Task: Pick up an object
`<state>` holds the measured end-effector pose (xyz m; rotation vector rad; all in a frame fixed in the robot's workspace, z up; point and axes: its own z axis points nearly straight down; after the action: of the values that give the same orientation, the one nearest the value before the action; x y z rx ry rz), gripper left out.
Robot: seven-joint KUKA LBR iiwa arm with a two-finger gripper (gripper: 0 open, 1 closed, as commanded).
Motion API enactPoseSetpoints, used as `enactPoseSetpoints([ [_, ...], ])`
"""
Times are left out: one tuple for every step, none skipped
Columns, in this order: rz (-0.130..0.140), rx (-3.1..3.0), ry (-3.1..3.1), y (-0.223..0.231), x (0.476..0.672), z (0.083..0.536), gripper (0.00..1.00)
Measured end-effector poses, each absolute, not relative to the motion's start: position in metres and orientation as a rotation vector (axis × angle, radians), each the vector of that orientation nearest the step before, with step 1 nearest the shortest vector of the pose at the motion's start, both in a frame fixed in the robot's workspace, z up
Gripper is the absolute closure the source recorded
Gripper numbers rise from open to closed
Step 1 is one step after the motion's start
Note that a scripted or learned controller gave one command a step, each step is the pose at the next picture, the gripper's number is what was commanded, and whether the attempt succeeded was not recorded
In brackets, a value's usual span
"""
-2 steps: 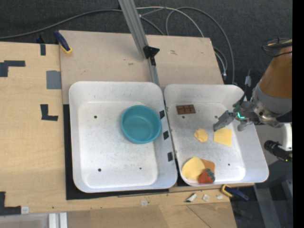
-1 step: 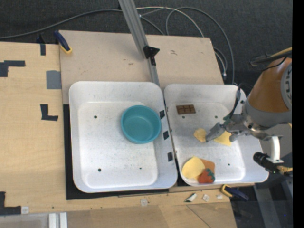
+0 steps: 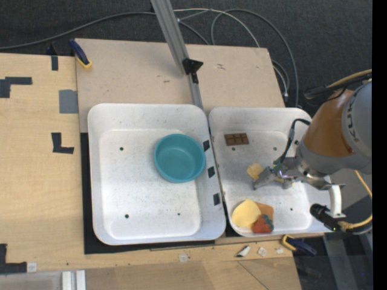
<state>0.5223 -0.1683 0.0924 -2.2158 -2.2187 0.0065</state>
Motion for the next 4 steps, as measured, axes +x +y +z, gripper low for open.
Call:
enactPoseSetpoints([
  [0.004,-2.216,-2.222,-0.168,0.523,0.105,1.00],
  [-0.002,-2.221,-2.225,-0.167,0.531,0.150,1.00],
  [-0.002,-2.224,-2.225,-0.177,0.528,0.205,1.00],
  [-0.003,-2.223,-2.227,-0.177,0.529,0.253,1.00],
])
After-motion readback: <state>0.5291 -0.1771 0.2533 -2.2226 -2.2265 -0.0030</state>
